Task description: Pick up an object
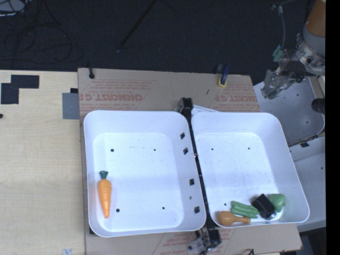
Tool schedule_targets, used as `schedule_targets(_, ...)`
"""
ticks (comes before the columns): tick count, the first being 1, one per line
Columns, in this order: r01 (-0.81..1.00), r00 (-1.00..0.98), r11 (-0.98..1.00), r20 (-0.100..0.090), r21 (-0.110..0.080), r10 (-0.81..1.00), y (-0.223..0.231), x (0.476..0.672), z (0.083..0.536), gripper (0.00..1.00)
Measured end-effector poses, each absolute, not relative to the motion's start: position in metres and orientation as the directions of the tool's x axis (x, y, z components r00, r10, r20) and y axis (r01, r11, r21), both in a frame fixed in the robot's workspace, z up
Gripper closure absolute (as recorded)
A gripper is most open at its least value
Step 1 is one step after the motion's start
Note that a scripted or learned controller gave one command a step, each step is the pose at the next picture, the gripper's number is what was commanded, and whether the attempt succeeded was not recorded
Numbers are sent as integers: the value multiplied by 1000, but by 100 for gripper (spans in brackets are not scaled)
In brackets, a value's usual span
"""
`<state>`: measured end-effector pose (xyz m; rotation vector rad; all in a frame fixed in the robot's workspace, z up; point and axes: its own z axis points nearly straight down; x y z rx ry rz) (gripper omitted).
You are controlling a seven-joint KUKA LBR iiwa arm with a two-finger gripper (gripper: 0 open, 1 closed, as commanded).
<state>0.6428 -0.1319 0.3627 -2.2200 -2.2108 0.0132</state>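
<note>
While the arm (pixel 313 25) hangs beyond the right bin's (pixel 287 142) far corner, its gripper (pixel 272 86) points down; finger opening cannot be told.

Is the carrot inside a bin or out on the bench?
Inside. The carrot lies flat on the floor of the left bin, near its left wall.

Dark floor (pixel 159 25) behind pale wooden bench (pixel 37 158)
</note>
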Motion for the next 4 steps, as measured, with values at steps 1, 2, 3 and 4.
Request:
schedule_targets(1,1000,2,-2,1,-2,1000,-124,616,390,100)
schedule_targets(2,1000,0,1,1,-8,1000,-104,594,332,100)
schedule_targets(3,1000,1,-1,-2,13,1000,-114,496,489,100)
schedule_targets(4,1000,6,-6,2,-18,1000,-199,521,322,100)
